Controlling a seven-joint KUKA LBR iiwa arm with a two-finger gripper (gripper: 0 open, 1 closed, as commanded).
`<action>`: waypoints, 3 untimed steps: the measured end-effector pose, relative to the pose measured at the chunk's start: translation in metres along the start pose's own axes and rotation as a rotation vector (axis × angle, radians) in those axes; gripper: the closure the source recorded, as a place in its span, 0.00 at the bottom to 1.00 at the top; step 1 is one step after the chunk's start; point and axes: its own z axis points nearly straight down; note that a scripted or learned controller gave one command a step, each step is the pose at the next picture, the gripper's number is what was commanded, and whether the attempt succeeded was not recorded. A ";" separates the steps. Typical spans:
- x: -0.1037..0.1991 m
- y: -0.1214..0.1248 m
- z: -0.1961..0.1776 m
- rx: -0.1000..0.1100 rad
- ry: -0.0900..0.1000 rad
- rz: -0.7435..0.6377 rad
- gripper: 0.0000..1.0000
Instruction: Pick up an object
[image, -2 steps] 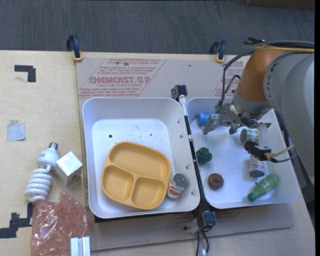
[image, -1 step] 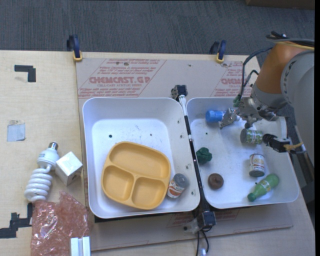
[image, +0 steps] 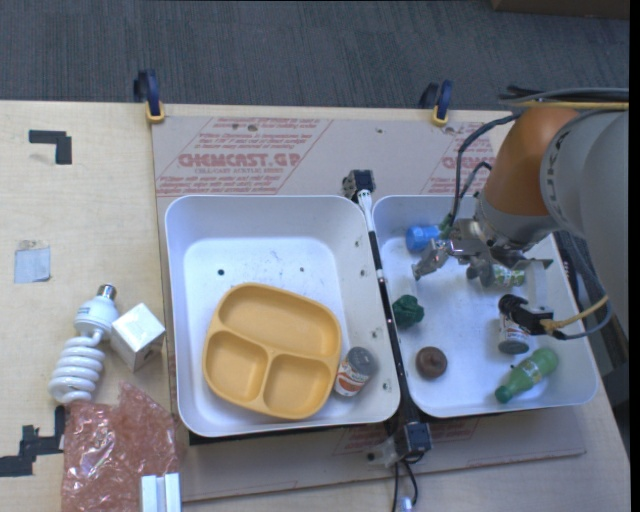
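Note:
My gripper hangs over the back part of the right bin, below the arm's orange band. Its fingers stand apart, open, with only white bin floor between them. A blue object lies just left of and behind the gripper, close to one finger. Further forward in the same bin lie a dark green lump, a brown round piece, a small can-like object and a green bottle on its side.
The left bin holds a yellow divided tray and a small can at its front right. Left of the bins, on the bench, lie a spiral light bulb, a white cube and a pink wrapper.

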 end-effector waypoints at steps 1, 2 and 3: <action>0.016 -0.073 0.000 0.001 0.001 0.003 0.00; -0.014 0.016 0.000 -0.001 -0.001 -0.001 0.00; -0.096 0.039 0.001 0.007 0.002 -0.002 0.00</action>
